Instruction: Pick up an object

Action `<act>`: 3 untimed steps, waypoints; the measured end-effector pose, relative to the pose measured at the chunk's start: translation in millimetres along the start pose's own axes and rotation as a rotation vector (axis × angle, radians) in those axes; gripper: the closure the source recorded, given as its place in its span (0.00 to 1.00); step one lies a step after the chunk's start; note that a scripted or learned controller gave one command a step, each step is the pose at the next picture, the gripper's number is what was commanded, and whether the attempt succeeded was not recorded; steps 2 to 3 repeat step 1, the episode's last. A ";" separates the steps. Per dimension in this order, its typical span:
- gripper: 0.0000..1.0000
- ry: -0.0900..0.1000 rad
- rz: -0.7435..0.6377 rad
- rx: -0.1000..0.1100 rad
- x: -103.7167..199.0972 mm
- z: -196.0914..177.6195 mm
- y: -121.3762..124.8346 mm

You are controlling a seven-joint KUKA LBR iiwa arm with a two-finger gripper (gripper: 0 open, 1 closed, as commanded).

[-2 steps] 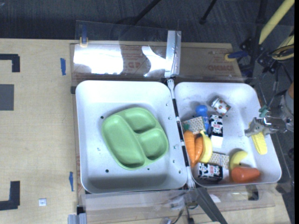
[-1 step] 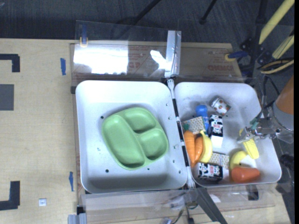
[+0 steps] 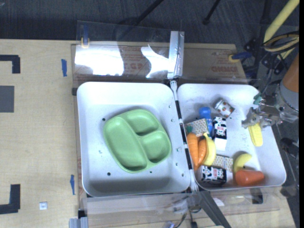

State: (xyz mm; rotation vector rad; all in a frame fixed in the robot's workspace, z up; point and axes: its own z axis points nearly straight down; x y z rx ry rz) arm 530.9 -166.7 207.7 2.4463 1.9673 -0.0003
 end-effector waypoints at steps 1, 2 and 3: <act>1.00 0.002 -0.044 0.005 14.8 -22.8 -56.0; 1.00 0.002 -0.044 0.005 14.8 -22.8 -56.0; 1.00 0.002 -0.044 0.005 14.8 -22.8 -56.0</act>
